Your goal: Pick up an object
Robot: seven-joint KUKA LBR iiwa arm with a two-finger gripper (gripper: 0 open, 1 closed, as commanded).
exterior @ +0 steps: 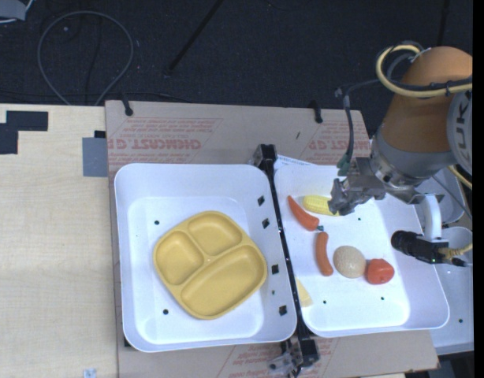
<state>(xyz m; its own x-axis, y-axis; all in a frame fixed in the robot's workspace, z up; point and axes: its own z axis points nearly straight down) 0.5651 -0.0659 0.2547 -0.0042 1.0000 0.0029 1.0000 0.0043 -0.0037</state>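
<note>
In the right bin [400, 309] lie a yellow toy corn or banana [315, 205], an orange-red carrot-like piece [302, 213], a second orange sausage-shaped piece [324, 253], a beige egg-like ball [349, 261] and a red tomato-like ball [379, 271]. My gripper [342, 199] hangs low over the bin's back part, right at the yellow piece's right end. The fingertips are hidden against the dark gripper body.
The left bin [139, 313] holds a yellow divided plate [210, 264]. A small pale yellow piece [303, 294] lies by the divider between the bins. Cardboard lies under both bins, with wooden benchtop to the left.
</note>
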